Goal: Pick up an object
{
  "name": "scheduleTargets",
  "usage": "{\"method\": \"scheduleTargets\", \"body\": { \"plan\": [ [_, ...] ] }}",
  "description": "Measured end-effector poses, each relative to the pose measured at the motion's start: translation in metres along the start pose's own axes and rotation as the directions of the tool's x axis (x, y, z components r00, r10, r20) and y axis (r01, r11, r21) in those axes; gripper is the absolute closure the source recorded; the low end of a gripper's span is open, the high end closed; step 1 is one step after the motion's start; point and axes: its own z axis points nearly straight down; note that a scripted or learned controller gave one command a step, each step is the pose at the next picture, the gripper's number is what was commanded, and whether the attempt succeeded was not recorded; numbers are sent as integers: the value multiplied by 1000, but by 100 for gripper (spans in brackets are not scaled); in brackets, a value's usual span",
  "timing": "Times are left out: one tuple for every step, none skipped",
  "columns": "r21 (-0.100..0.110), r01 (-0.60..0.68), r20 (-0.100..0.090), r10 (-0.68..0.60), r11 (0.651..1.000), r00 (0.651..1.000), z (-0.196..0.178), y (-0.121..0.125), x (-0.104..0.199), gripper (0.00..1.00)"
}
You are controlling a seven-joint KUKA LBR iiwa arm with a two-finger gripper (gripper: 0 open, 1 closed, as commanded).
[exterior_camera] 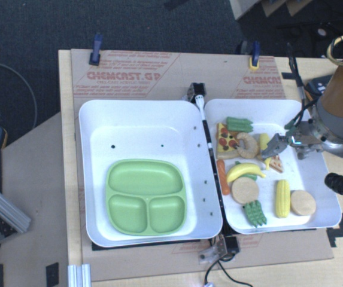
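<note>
The right bin (315,220) holds several toy foods: a green pepper (239,124), a pizza slice (227,141), a bagel (247,145), a banana (245,171), a round cracker (245,191), a corn cob (282,198), a tan bun (303,202) and a green leafy piece (254,213). My gripper (274,149) reaches in from the right and hangs low over the bin's middle, between the bagel and a small orange wedge (277,164). Nothing visibly sits in it.
The left bin (93,124) carries a green divided plate (146,196). A red sausage (221,177) lies along the right bin's left wall. Blue clamps (95,48) (255,54) pin the board at the back. A black part (342,186) juts in at right.
</note>
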Motion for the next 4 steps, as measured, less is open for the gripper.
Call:
{"method": "scheduleTargets", "body": {
  "plan": [
    [-3, 1, 1, -1, 1000, 1000, -11, 1, 0, 100],
    [-6, 6, 0, -6, 1000, 1000, -64, 14, 70, 100],
    [11, 4, -3, -4, 1000, 1000, -12, -46, 115, 100],
    [-3, 7, -1, -7, 1000, 1000, -37, -43, 175, 100]
  ]
}}
